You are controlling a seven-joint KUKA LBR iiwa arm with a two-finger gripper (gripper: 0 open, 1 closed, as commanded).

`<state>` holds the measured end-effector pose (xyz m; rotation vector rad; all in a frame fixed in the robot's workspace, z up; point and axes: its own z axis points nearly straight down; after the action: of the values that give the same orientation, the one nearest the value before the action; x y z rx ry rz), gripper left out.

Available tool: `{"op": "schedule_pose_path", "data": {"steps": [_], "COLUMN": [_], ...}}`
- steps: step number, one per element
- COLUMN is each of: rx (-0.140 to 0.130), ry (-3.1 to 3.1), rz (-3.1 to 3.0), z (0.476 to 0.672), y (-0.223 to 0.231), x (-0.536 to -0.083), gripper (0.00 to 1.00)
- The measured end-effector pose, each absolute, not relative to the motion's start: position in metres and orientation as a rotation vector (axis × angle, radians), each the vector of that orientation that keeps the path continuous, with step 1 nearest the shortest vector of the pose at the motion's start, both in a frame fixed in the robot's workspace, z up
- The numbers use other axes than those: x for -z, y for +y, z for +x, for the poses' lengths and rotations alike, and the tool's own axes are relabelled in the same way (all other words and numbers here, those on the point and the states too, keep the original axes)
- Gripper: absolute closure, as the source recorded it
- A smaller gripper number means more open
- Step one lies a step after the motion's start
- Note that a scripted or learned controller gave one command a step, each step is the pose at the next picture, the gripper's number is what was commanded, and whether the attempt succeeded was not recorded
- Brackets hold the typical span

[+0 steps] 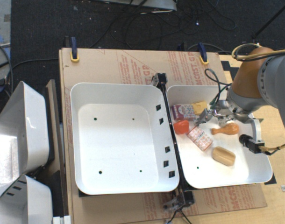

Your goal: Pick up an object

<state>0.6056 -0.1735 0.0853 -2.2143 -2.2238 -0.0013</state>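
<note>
Approach step. The hand (209, 114) hangs low in the right bin (254, 171), amid its objects; whether its fingers are apart cannot be told. Nearest lie the red cup (181, 126) and pink packet (200, 138). Next move requires descent onto one item, then closure.

Right bin (254, 174) holds a red block (181, 127), patterned packet (199, 138), tan loaf (224, 156), drumstick (226, 129), yellow piece (199, 108)
</note>
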Motion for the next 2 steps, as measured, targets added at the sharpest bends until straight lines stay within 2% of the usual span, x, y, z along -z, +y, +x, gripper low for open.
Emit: {"op": "schedule_pose_path", "data": {"steps": [1, 2], "rx": [-0.005, -0.001], "ry": [-2.212, -2.222], "rz": [-2.217, -2.215], "z": [0.514, 0.497], "y": [-0.135, -0.1], "x": [-0.092, -0.092], "gripper": [0.0, 0.0]}}
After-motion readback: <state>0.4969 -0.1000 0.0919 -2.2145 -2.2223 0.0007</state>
